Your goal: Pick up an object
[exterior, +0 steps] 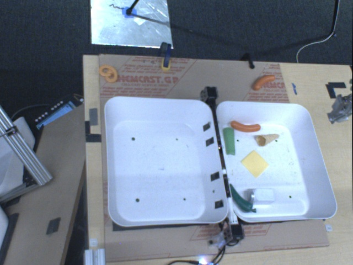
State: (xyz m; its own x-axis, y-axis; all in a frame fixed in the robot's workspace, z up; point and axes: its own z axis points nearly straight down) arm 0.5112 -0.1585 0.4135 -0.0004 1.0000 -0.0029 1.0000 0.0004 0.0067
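The right bin holds several small objects. An orange sausage lies near its far side, with a tan cone-shaped piece just below it. A green stick lies along the left wall and a flat yellow square sits in the middle. A white block and a dark green curved piece rest near the front left corner. A grey part of my gripper shows at the right edge, outside the bin and well away from the objects.
The left bin stands beside the right one, joined by a row of black clips. On the board behind lie a second orange sausage, an orange ring and a yellow and blue clamp.
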